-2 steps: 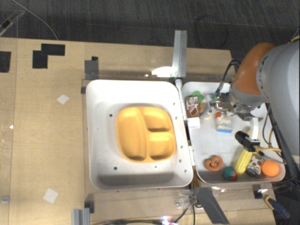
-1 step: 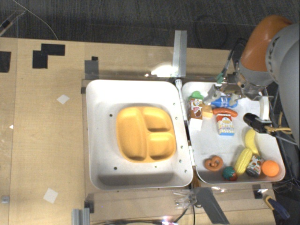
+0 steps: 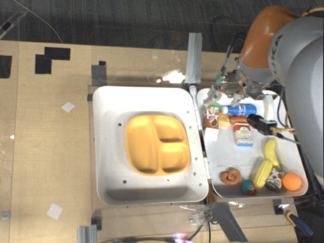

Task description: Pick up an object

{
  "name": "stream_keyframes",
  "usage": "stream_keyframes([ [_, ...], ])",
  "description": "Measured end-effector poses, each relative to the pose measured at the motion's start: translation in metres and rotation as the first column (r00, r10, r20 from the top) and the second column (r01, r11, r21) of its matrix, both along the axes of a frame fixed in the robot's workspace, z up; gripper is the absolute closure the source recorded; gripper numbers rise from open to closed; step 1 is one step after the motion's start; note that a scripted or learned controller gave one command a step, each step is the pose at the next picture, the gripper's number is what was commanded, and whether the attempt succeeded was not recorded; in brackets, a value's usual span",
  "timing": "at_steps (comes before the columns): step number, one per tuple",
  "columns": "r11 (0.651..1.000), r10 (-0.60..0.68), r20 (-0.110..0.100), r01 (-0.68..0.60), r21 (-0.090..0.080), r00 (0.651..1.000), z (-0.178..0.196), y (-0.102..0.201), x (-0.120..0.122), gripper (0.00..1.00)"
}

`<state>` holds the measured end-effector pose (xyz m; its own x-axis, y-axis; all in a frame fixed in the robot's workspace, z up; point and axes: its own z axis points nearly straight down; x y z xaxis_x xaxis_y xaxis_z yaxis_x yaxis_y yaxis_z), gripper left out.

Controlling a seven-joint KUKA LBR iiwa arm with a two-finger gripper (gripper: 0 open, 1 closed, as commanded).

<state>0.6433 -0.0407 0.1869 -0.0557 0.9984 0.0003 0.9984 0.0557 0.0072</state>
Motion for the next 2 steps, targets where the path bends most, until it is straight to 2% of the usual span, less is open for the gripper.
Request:
stream_keyframes([
  [1, 0.930, 0.368, 0.022, -0.368, -0.013, 0.929, -0.067, -0.045, 0.000, 0.00],
  [2, 0.994, 0.106, 0.020, -0.106, 0.007, 0.994, -0.079, -0.076, 0.035, 0.00],
])
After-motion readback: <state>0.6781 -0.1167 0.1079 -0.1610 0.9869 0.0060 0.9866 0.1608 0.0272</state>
